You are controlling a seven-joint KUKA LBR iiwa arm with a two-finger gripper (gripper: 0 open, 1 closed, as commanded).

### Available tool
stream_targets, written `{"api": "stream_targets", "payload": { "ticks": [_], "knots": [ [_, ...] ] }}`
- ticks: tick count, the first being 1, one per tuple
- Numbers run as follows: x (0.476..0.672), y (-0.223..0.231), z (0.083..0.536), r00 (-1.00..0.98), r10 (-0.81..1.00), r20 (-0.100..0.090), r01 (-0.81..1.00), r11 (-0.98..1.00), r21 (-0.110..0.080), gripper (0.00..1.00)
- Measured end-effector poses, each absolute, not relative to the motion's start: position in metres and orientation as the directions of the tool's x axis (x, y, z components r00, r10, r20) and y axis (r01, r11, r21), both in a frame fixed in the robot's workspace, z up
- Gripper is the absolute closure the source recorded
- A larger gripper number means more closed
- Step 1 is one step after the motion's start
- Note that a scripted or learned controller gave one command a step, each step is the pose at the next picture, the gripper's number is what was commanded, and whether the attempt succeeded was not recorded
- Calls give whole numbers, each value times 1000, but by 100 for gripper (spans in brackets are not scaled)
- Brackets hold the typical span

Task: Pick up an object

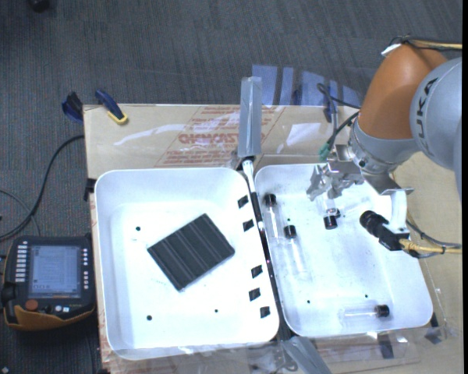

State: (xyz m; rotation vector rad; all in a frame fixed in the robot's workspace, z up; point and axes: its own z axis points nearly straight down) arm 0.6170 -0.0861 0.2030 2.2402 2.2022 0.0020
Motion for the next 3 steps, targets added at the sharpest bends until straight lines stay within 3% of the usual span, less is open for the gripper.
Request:
{"api": "stream_targets", "payload": {
  "ticks": [1, 3],
  "knots": [
    [636, -78, 235, 46, 999, 0, 999, -46, -1, 100],
    [644, -54, 221, 146, 989, 1, 989, -146, -3, 100]
  ]
}}
